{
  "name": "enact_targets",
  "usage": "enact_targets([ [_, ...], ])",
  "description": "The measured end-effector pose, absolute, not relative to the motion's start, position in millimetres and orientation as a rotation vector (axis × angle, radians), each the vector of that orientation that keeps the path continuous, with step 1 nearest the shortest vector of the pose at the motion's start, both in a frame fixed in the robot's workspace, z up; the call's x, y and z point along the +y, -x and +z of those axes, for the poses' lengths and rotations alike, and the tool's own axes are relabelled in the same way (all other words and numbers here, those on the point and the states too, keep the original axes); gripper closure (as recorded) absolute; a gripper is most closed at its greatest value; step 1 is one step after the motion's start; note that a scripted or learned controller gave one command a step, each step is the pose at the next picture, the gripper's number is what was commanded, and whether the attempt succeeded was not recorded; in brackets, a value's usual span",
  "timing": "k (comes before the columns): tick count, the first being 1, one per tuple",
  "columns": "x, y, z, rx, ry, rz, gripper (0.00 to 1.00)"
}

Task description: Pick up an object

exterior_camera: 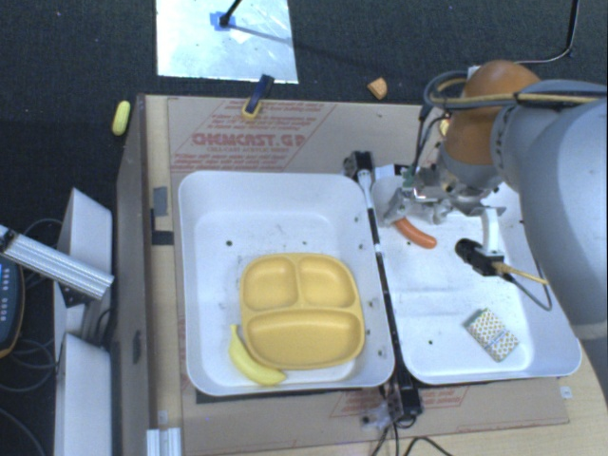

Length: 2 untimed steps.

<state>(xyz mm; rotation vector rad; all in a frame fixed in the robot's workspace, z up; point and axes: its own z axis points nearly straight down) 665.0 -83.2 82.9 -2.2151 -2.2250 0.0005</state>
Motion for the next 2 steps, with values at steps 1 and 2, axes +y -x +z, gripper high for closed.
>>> enact_targets([
  [1, -83.6, -666.9, 95.5, -2.232, 2.216, -0.005, 1.0],
  [2, -33.3, -633.8, 186.0, -2.229, 2.218, -0.006, 1.0],
])
